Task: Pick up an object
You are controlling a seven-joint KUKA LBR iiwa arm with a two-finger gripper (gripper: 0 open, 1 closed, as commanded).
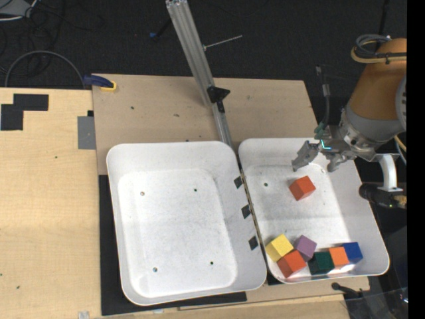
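An orange-red cube [302, 187] lies alone in the upper middle of the right bin [358, 211]. My gripper [319, 159] hangs just above and behind it, near the bin's far right side. It is open, its two grey fingers [305, 157] spread apart with nothing between them. Along the bin's near edge sits a cluster of blocks: yellow [280, 246], purple [305, 246], red [291, 263], green [321, 262], orange [339, 255] and blue [352, 251].
The left bin [126, 198] lies beside the right one, with small black clips [244, 211] along the shared wall. A slanted aluminium bar [199, 65] rises behind the bins. A blue and yellow clamp [99, 82] rests at the bench's far left corner.
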